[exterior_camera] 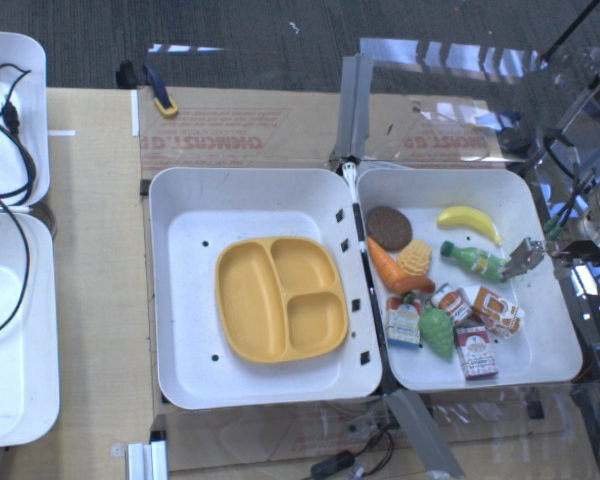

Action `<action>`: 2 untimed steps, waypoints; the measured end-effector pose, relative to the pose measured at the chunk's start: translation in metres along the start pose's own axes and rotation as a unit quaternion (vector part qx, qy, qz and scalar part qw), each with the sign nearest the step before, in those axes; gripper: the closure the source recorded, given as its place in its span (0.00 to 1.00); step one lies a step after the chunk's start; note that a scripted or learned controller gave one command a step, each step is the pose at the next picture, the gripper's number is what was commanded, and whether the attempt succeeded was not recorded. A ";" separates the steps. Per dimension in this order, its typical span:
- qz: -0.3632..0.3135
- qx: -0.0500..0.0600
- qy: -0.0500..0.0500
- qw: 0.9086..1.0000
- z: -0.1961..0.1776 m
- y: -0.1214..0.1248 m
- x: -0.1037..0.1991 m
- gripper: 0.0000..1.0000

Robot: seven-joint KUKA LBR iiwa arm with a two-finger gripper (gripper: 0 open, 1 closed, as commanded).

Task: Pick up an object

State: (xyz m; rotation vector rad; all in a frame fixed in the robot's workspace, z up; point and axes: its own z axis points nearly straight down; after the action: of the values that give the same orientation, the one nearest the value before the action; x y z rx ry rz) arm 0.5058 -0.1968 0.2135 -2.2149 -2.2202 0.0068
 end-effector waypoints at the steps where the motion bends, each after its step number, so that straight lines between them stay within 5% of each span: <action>1: 0.001 -0.002 0.000 1.000 0.124 0.062 0.008 0.00; 2: 0.002 0.001 0.000 1.000 0.120 0.061 0.007 1.00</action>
State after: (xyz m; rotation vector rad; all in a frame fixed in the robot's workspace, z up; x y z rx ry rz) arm 0.5659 -0.1894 0.0935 -2.2173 -2.2153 0.0095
